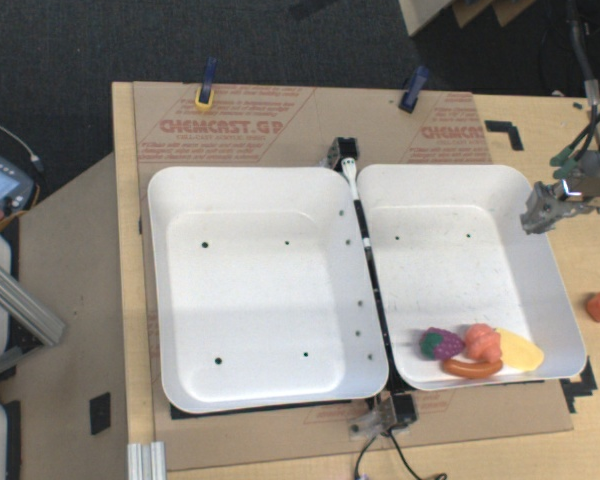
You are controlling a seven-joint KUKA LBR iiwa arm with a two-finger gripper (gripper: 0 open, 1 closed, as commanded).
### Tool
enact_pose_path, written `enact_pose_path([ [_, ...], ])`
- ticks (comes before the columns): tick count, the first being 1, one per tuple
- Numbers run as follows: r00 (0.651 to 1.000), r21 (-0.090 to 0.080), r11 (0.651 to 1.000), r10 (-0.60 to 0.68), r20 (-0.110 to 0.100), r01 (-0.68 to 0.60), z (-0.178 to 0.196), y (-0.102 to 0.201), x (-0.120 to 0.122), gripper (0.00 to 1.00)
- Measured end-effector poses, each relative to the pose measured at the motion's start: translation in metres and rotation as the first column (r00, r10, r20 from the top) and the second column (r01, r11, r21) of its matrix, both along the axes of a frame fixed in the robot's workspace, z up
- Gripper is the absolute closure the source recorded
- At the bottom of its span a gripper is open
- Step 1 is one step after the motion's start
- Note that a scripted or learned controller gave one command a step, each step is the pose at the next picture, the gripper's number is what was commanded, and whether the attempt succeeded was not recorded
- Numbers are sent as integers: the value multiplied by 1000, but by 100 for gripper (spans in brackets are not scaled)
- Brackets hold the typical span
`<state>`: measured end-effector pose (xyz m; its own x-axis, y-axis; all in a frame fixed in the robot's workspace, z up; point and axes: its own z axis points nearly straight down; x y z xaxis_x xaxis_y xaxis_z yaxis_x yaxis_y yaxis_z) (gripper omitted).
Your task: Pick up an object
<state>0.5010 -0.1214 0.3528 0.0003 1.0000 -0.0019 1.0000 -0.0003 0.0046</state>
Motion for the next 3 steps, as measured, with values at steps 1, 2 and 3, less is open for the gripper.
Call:
enact_pose_path([
  [1,1000,-1,1000,0,3,0,10,0,1,100],
  [2,1000,-3,1000,1,7,-1,21,0,2,100],
  [3,1000,-4,1000,1,10,-1,31,0,2,100],
])
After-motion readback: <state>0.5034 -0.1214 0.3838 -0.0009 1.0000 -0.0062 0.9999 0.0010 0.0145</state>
